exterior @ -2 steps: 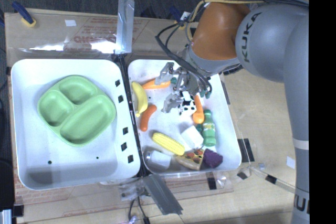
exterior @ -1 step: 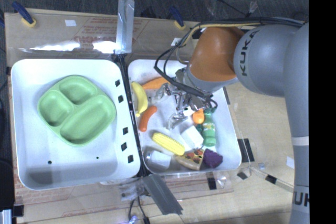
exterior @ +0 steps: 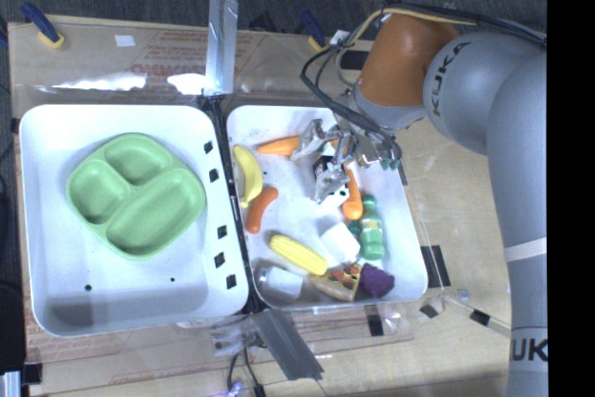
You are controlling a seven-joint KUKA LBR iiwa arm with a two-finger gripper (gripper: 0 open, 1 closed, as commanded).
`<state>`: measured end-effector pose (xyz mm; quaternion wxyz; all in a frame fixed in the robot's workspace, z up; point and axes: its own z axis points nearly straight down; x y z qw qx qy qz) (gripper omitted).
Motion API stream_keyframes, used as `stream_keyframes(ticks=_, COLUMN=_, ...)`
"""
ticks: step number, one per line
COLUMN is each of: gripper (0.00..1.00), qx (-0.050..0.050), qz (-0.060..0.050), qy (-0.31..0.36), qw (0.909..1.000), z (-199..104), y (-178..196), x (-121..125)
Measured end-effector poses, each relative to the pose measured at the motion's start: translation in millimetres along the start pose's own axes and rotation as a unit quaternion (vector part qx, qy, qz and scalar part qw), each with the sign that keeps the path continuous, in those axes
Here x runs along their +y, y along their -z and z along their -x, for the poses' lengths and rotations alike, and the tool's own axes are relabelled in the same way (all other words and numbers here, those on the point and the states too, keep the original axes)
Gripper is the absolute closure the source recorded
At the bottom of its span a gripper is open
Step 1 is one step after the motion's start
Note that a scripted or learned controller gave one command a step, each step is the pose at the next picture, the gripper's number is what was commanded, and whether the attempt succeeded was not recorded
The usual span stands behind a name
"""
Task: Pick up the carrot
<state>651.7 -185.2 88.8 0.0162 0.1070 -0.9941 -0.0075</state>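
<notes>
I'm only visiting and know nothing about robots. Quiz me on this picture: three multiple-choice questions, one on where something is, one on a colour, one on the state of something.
1. Where does the banana lie?
A. In the right bin, by its left wall
B. On the green plate
C. On the bench outside the bins

2. What colour is the divided plate in the left bin?
A. Red
B. Green
C. Blue

3. How does the carrot stand just now?
A. Hanging in the air above the bench
B. Lying on the floor of the right bin, left of the gripper
C. Resting on the plate

Answers:
1 A, it curves along the wall that divides the bins.
2 B, pale green against the white bin.
3 B, it lies flat near the bin's far edge.
</notes>
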Motion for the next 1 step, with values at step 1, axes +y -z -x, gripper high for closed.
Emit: stream_keyframes(ticks=1, gripper=0.0, qx=-0.015, qz=-0.009, qy=-0.031, qw=0.9994, z=-120.3, y=-0.6, x=14.0)
